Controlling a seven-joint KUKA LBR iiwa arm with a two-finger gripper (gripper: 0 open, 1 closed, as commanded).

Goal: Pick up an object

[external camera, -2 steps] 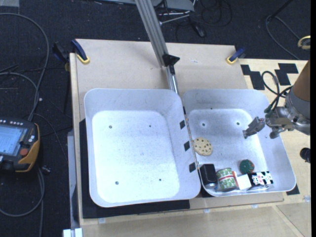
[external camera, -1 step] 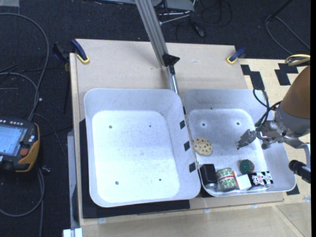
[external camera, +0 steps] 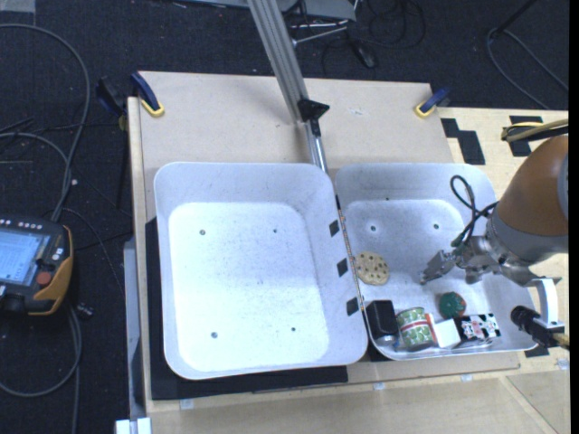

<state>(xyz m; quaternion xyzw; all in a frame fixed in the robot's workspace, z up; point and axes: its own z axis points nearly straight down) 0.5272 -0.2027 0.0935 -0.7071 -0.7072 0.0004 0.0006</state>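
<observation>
Nearest the camera, along the front wall of the right bin (external camera: 398, 181), lay a row of small things: a black block (external camera: 381, 316), a green-and-white can (external camera: 414, 327) on its side just beside it, a white piece (external camera: 445, 334) touching the can, and a black-and-white patterned box (external camera: 478, 327) at the row's right end. Just behind these sat a dark green round object (external camera: 450, 305), with the jaws (external camera: 441, 266) hovering a little above and to its left. They looked parted, with nothing between them. A tan perforated disc (external camera: 370, 267) lay farther left, near the bin's left wall, well apart from the jaws. The left bin (external camera: 244, 269) sat alongside, on the table (external camera: 271, 116), whose far corners carried yellow clamps (external camera: 152, 107).
</observation>
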